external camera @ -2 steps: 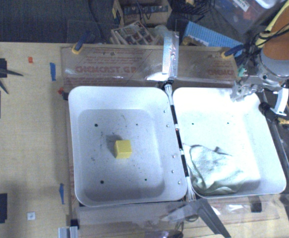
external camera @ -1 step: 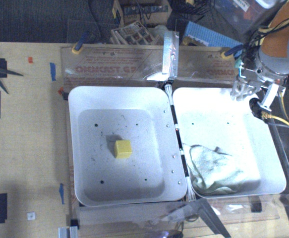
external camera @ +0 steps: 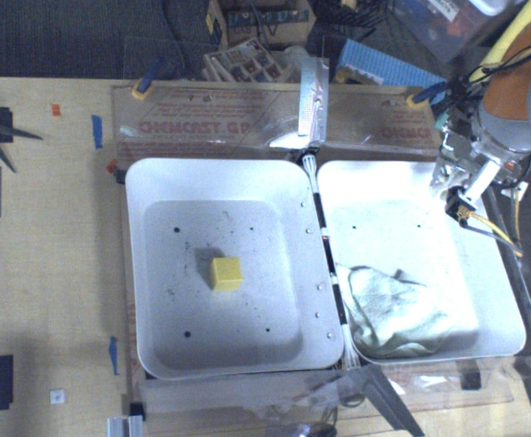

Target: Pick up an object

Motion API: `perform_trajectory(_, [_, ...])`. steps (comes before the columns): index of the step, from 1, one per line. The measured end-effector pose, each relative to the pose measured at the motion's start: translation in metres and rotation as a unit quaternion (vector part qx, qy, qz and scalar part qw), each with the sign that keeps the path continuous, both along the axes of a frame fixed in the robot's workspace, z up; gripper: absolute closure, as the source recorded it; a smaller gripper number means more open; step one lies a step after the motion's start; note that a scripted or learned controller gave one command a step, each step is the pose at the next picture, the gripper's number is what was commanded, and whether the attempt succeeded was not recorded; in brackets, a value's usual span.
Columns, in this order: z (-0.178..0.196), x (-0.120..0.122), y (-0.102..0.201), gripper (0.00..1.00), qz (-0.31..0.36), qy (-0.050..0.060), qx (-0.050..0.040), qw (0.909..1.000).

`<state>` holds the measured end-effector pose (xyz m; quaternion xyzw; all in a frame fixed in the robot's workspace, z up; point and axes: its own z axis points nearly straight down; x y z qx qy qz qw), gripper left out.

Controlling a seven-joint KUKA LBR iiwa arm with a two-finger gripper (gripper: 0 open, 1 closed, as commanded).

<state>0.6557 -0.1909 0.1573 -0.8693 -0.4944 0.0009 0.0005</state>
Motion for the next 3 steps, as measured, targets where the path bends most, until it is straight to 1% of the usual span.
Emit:
perform_trajectory(1, [0.070,0.012,0.029,1.00,-0.149,-0.001,-0.0007,0.9889])
perform_trajectory(2, [0.045,-0.020,0.029,1.00,-0.260,0.001,0.0002,0.9655])
perform_trajectory(3, [0.005,-0.015,0.020,1.00,-0.402,0.001,-0.0002,0.9155])
